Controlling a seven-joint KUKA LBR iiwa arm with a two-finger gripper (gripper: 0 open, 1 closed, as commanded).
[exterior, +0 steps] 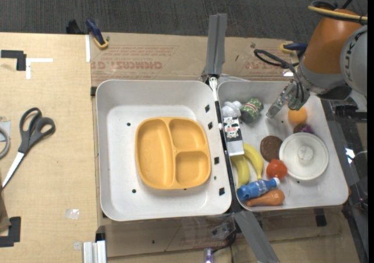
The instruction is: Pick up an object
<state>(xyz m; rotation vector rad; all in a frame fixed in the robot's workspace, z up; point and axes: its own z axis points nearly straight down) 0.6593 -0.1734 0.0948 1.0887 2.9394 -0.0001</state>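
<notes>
End effector (282, 103) hanging low over the back of the right bin (336, 197), reaching in from the right, two grey fingers (274, 108) spread apart with nothing between them. Just beside it, toward the arm, an orange (297, 116), close to the fingers but not gripped. A little further on that side, a dark purple fruit (303, 129) at the edge of a white bowl (304, 156). On the far side of the end effector, a green ball (252, 108) and a crumpled white lump (232, 107). Nearer the camera: a brown disc (270, 146), a red tomato (276, 169), bananas (248, 163), a blue bottle (256, 189) and a carrot (270, 198). Well away, past the divider, the left bin (111, 139) holding a yellow divided plate (173, 152). Much further off on the tabletop (47, 186), a pair of scissors (28, 136).
</notes>
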